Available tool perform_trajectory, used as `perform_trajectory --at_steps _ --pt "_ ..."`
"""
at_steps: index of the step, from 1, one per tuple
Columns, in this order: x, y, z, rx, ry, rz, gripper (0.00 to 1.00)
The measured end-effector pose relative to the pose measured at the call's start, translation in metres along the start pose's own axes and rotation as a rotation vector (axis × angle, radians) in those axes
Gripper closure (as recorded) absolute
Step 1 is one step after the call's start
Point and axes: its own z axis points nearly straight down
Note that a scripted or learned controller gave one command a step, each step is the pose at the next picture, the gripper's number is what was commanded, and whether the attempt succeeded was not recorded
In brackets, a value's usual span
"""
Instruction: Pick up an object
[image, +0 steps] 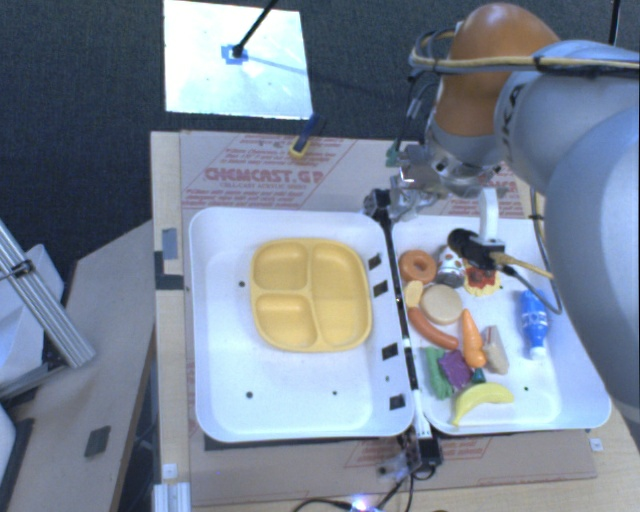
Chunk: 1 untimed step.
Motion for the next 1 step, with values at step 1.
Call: perform_trajectory --at_steps 1 --pt "0.0079 -0.0036 0.0073 0.0 0.0 -0.004 1.0"
